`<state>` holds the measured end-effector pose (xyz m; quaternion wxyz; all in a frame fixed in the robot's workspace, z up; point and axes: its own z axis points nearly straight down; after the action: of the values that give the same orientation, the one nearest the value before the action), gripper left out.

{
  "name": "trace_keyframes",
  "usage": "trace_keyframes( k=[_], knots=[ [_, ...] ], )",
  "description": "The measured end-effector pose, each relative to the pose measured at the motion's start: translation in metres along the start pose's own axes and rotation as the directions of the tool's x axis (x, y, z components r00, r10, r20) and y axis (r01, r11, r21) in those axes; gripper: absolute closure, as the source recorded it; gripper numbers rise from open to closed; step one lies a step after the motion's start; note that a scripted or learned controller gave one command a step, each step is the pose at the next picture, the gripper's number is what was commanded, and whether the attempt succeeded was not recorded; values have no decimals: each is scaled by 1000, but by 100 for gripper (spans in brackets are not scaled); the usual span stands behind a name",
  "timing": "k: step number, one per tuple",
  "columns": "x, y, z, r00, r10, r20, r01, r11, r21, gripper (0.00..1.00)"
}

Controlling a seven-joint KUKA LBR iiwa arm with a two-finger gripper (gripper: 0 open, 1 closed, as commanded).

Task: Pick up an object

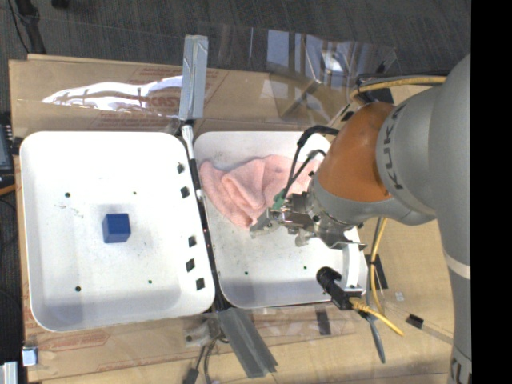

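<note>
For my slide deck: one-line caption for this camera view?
Grey KUKA arm lowers its gripper over a crumpled pink cloth in the right bin; small blue cube sits left.

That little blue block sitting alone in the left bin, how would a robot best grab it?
Probably from straight above, closing the end effector on two opposite flat sides of the blue block. It sits flat on the floor of the left bin, well away from the walls, with open room all round, so a top-down pinch looks easiest.
</note>
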<state>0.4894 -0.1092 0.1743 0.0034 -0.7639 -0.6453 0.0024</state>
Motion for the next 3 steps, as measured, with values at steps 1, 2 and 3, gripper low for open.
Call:
trace_keyframes(
  k=[1,2,3],
  knots=[
    [53,56,-16,1000,20,0,-20,1000,-1,0],
    [17,89,83,969,-246,0,246,969,-4,0],
    [17,89,75,969,-249,0,249,969,2,100]
  ],
)
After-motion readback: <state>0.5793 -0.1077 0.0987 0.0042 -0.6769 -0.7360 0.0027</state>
